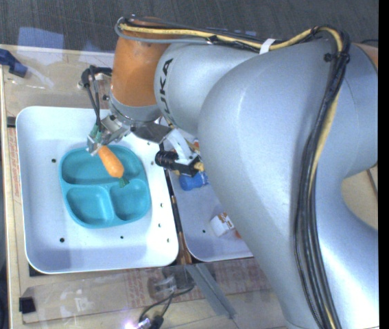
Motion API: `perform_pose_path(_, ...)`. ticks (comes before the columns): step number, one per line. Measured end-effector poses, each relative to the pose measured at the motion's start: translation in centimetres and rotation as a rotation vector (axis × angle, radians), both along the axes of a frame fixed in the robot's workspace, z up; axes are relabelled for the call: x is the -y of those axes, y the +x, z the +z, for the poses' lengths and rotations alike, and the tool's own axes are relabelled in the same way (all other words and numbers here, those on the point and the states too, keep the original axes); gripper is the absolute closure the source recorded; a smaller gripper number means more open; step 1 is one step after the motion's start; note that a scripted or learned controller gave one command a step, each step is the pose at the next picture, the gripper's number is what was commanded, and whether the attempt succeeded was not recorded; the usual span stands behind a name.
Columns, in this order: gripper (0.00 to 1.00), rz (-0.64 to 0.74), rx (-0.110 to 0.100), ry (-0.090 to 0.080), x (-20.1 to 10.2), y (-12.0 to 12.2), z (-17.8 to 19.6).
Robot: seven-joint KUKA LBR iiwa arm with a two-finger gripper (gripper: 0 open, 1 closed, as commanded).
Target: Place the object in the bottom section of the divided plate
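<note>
Worktop (77, 297): bare wood strip at near edge. Left white bin (36, 184): holds blue divided plate (105, 187), three sections, directly below tool. Orange carrot-shaped object (111, 162) lies tilted across plate's upper section, touching inner divider, green end toward plate centre. Tool (100, 137) sits at object's upper end, at plate's far rim; finger opening and grip cannot be determined. Right white bin (204, 235): small items beside arm, blue piece (193, 181), white-orange piece (222, 223).

I'm seeing bright, even light from overhead. The left bin (36, 252) is nearly blown out white, and the grey arm (263, 115) carries soft sheen. Shadow pools under the arm over the right bin (208, 249). Detail everywhere looks slightly soft and grainy.
</note>
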State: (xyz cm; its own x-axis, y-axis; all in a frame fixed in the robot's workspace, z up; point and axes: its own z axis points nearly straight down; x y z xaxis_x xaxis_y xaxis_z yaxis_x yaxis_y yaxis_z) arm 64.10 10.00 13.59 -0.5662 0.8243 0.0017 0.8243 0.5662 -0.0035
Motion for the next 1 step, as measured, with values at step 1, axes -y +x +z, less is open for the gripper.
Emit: perform_pose_path(1, 0.00, 0.000, 0.000, 0.000, 0.01, 0.01, 0.02)
